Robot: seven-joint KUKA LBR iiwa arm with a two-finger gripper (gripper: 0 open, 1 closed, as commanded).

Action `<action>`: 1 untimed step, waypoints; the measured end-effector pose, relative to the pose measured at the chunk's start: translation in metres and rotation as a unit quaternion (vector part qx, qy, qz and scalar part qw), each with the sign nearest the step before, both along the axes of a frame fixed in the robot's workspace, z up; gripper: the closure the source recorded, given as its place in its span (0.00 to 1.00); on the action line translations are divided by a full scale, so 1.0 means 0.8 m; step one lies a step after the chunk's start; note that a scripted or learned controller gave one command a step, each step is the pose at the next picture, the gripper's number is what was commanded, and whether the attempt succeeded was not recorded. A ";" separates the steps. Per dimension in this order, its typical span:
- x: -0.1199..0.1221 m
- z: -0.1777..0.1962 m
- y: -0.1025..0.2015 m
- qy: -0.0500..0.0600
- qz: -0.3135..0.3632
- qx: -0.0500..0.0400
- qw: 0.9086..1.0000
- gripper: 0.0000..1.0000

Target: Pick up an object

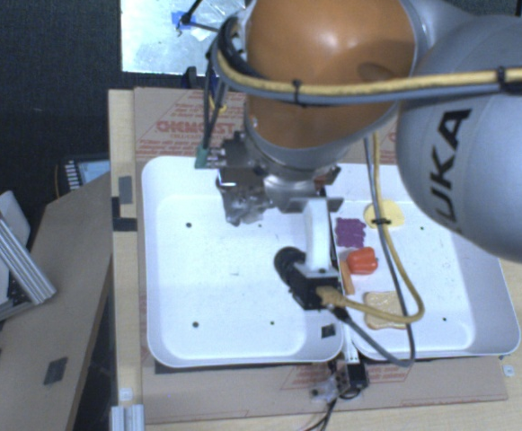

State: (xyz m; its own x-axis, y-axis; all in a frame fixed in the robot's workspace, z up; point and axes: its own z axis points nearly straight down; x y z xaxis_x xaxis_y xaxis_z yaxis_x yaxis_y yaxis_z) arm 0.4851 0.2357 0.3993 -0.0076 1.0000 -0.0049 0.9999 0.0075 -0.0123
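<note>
My gripper (pixel 242 208) hangs over the far part of the left bin (pixel 198 330), under the big orange wrist band. Its tip is dark and partly hidden by the arm. In the right bin (pixel 476 321) lie a purple piece (pixel 350 232), an orange-red block (pixel 362 260), a yellow piece (pixel 386 214) and a flat tan piece (pixel 382 305). All of them are to the right of the gripper, apart from it. Nothing shows in the gripper.
A yellow cable (pixel 395 268) loops down from the arm across the right bin's left side. A black part with a white bracket (pixel 307 268) hangs over the wall between the two bins. Cardboard (pixel 175 124) lies under the bins.
</note>
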 end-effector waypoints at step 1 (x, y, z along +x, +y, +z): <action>0.040 0.181 -0.093 -0.016 -0.007 0.004 1.000 1.00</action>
